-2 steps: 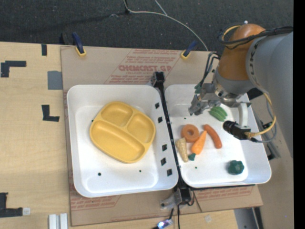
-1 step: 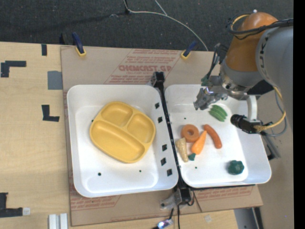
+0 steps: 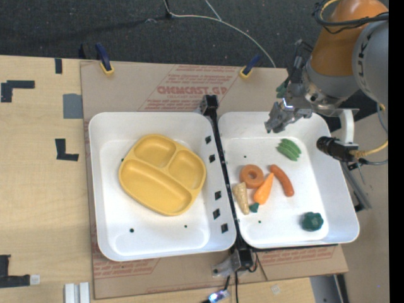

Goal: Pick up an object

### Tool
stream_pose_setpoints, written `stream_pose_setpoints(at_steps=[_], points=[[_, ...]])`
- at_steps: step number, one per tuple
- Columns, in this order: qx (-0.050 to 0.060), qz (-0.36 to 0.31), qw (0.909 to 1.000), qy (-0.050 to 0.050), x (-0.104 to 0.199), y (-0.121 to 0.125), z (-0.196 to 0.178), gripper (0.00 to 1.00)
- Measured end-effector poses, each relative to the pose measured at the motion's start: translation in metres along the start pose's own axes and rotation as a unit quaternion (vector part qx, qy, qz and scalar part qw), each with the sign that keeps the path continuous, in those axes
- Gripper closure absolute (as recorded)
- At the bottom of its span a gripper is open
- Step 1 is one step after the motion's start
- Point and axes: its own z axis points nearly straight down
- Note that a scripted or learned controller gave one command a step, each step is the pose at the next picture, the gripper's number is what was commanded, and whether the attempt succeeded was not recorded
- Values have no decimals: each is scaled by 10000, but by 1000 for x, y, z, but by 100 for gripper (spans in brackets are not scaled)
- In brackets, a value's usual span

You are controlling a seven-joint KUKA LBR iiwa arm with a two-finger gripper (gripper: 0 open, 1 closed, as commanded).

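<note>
The right bin (image 3: 328, 229) holds several toy foods: a green pea pod (image 3: 290, 149), an orange ring (image 3: 252, 175), a carrot (image 3: 264, 189), a red-orange sausage (image 3: 283, 180), a pale yellow piece (image 3: 242, 197) and a dark green broccoli-like piece (image 3: 312, 221). My gripper (image 3: 276, 122) hangs over the far part of the right bin, just up and left of the pea pod. Nothing shows between its fingertips.
The left bin (image 3: 107, 169) holds a yellow divided plate (image 3: 163, 173). A black divider (image 3: 218, 163) with clips runs between the bins. Two blue-and-yellow clamps (image 3: 103, 59) (image 3: 250, 65) pin the cardboard at the back. A cable (image 3: 221, 21) arcs behind the bins.
</note>
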Motion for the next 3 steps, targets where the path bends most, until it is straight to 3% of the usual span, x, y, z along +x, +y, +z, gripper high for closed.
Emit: stream_pose_setpoints(at_steps=[1,3], points=[[32,-17,10000,7,43,-12,10,100],[42,-23,10000,9,143,-68,13,100]])
